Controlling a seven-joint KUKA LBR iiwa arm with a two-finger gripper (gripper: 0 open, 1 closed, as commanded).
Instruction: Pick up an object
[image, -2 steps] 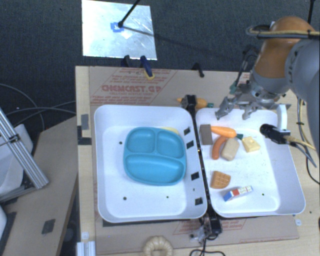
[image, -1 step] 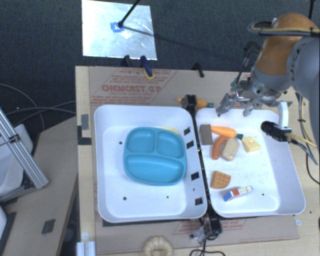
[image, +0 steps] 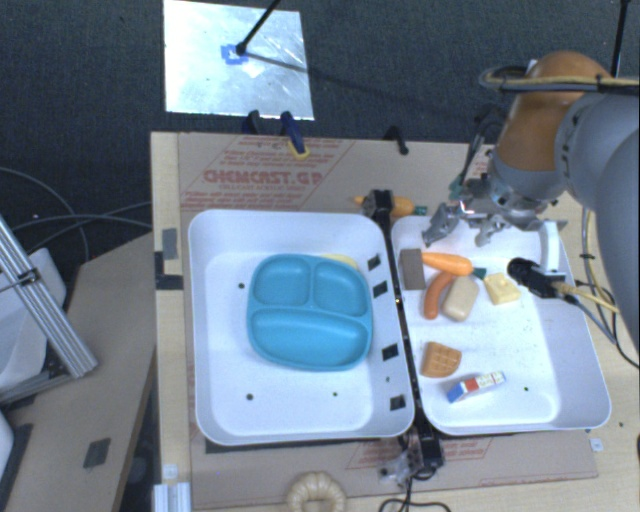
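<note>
While over right bin's (image: 575, 400) far edge, end effector (image: 462, 228) open, holding nothing.
Carrot (image: 447, 264) just below it; blue tray (image: 308, 310) in left bin (image: 220, 400).

One fixed overhead camera is looking down at a slant on both bins (image: 300, 225), arm (image: 590, 130) entering from three o'clock.

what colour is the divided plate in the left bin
Light blue. The divided plate lies in the left bin, seen clearly in the camera view.

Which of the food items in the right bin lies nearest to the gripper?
The carrot, directly below the gripper; the sausage, cheese and waffle lie farther.
</note>
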